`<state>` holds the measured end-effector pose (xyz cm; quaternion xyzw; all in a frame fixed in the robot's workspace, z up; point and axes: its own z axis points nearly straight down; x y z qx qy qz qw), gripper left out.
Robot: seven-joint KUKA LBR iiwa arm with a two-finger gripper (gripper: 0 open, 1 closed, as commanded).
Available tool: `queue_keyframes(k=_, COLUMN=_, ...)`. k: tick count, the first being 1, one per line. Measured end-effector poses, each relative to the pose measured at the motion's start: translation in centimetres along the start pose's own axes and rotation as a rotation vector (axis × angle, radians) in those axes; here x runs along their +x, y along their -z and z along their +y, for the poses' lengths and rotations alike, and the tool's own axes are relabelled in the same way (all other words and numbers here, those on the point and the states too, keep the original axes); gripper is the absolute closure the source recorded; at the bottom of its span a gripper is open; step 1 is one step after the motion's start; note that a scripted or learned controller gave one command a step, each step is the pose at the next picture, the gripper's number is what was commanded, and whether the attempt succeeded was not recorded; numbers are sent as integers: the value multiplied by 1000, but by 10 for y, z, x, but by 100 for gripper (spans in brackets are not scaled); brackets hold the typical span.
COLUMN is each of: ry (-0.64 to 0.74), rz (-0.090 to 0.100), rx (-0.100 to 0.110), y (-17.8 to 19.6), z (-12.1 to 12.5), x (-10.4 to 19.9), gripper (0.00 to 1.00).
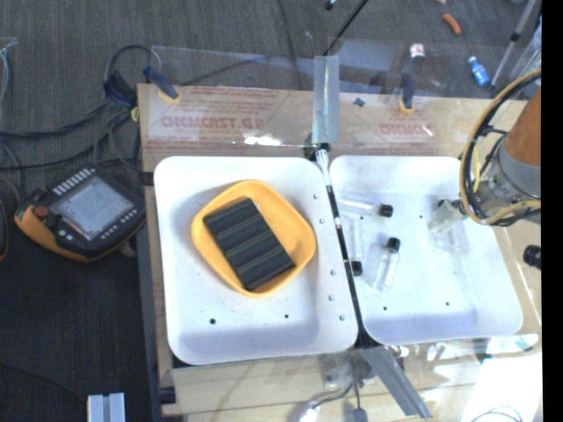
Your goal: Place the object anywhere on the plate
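Arm over the right bin, plate waiting left

The gripper (pixel 449 218), grip state unreadable, hovers near clear vials (pixel 385 260); next it likely must secure one, then cross to the yellow plate (pixel 303 236).

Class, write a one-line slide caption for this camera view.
Black ridged block lies on the yellow plate in the left bin; clear vials lie in the right bin beside the arm.

Left bin (pixel 185 323): yellow plate (pixel 299 236) at centre, black ribbed block (pixel 249 243) covering most of it; rim free at 3 and 9 o'clock. Right bin (pixel 440 310): clear vials (pixel 385 262) toward 9 o'clock; 6 o'clock floor open.
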<state>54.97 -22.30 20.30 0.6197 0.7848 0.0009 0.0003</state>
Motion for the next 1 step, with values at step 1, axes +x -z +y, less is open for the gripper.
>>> queue_keyframes(k=1, ry=0, rz=0, rx=0, y=0, z=0, x=0, gripper=0)
